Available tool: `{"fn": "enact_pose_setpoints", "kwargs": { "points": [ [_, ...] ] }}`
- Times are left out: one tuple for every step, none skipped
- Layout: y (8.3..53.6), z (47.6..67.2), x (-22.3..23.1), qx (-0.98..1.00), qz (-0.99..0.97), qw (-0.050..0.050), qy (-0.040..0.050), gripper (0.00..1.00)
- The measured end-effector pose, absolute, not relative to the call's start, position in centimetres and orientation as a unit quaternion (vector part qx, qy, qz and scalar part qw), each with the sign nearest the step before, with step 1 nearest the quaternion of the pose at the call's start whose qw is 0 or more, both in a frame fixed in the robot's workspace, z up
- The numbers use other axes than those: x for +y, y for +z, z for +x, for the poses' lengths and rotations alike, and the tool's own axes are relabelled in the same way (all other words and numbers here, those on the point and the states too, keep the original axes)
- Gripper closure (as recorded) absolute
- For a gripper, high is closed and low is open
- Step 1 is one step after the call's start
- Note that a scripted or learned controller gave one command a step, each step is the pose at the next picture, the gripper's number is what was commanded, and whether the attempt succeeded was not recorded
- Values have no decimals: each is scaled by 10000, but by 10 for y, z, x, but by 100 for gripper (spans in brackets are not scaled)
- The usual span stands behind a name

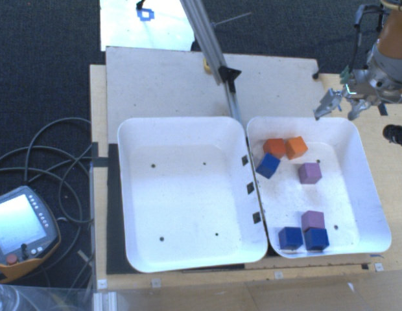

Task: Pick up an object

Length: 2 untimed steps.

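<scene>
Camera view: claw (338,107) open, holding nothing, above the right bin's (368,167) far rim.

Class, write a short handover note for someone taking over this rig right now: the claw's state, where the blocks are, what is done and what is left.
Claw: open, holding nothing, poised over the far rim of the right bin.
Blocks, all in the right bin: two orange blocks side by side at the far end, a blue block just in front of them, a purple block mid-bin, and at the near end two blue blocks with a purple block behind them.
Done: nothing picked yet.
Left: lower the claw onto one block, close, lift.
</scene>
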State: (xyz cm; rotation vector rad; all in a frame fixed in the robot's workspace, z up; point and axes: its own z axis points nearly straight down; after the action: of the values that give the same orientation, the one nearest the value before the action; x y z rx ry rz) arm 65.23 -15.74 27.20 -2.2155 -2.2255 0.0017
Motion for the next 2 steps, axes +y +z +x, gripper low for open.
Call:
{"fn": "enact_pose_setpoints", "kwargs": {
  "points": [
    [275, 653, -157, -7092, -7050, -11, -2, 0],
    [234, 654, -157, -7084, -7058, 1, 6, 0]
  ]
}}
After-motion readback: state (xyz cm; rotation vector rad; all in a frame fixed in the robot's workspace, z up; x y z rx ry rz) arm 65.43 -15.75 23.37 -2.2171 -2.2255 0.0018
